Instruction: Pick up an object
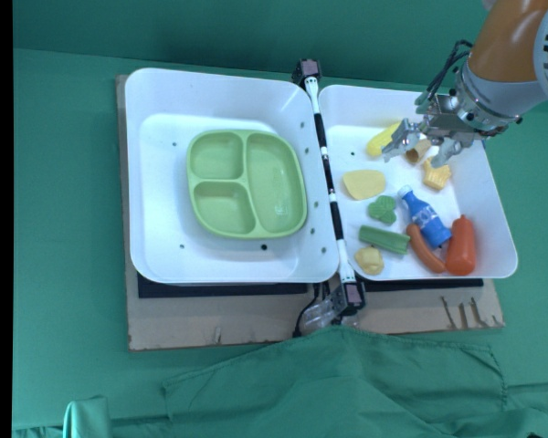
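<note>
So far nothing looks lifted: the metal two-finger end effector (423, 144) hangs low over the far part of the right-hand shallow white plastic bin (498, 210), its fingers spread apart, with a small tan-orange toy piece (413, 153) in the gap between them. Whether that piece is pinched or merely lying under the fingers, I cannot tell, so I would judge the pick as at the reaching or closing stage, with closing, lifting and clearing the bin left to do.

The likely target is that small tan-orange piece, short and rounded, lying just beside a yellow banana-like toy (381, 140) and near a small yellow corn-like toy (437, 175). Nearer in the same bin lie a pale yellow flat chip-shaped toy (363, 184), a blue plastic toy bottle (424, 215) and a red-orange plastic toy bottle (460, 245). The left white bin (164, 99) bears a light green three-compartment plastic plate (247, 183).
</note>
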`<action>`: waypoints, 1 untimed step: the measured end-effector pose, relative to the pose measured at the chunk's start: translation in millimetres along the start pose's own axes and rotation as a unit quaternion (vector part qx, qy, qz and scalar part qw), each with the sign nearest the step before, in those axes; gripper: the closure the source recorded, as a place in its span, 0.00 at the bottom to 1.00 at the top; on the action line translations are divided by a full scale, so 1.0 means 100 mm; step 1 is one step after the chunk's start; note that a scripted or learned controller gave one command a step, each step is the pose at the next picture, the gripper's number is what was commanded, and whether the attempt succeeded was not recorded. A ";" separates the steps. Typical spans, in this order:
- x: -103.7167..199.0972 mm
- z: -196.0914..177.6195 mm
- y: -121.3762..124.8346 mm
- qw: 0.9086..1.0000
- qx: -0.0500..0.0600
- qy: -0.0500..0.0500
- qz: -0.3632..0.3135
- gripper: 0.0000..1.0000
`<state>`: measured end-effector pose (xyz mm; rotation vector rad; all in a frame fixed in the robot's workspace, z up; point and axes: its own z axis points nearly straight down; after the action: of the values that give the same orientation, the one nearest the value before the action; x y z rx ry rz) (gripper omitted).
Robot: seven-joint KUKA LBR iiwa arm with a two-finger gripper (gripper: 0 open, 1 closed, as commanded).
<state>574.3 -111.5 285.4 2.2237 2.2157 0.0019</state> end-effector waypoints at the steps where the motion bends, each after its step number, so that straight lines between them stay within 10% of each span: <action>1: 0.00 0.00 0.00 1.000 0.000 0.000 0.000 0.00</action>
<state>574.3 -111.5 285.4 2.2237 2.2157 0.0019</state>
